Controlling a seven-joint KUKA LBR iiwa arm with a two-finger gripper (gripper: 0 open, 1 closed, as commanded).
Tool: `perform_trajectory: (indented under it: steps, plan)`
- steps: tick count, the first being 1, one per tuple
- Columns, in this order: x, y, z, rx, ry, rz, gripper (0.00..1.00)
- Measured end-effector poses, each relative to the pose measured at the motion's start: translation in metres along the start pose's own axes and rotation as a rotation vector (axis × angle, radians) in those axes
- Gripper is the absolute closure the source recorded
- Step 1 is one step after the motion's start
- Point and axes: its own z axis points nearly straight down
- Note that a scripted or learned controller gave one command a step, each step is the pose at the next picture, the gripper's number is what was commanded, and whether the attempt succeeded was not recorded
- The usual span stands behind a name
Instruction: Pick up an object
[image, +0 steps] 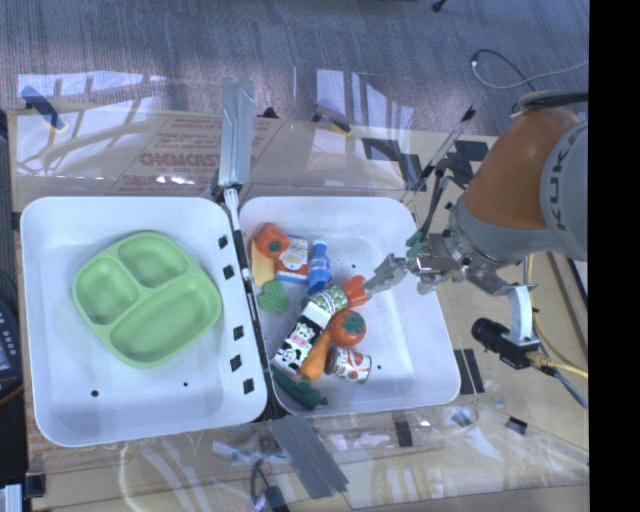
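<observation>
Grey arm with orange band (520, 190) reaches in over the right shallow white bin (425, 345). Two-finger gripper (385, 272) sits low, fingers closed or nearly so, nothing visibly between them. Just past the fingertips: small orange-red toy piece (356, 291), touching or close, cannot tell which. Beyond it, round red tomato toy (347, 327), black-and-white cow-print carton (303, 338), blue bottle (318, 265). Green three-compartment plate (146, 296) lies well apart in the left white bin (45, 390).

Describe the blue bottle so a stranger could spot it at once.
Look in the right white bin, at the pile of toys along its left side. The blue bottle stands near the pile's top, beside an orange-and-white carton. It is the only blue item there.
</observation>
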Motion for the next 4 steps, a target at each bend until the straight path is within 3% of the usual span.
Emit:
perform_trajectory:
  steps: [1, 2, 3, 4]
  plan:
    - [0.016, 0.005, -0.019, -0.002, -0.002, 0.115, 0.0]
    - [0.001, 0.07, 0.087, 0.003, 0.0, 0.193, 0.0]
    - [-0.008, 0.087, 0.142, -0.003, -0.001, 0.17, 0.0]
    - [-0.001, 0.128, 0.049, -0.006, -0.001, 0.06, 0.0]
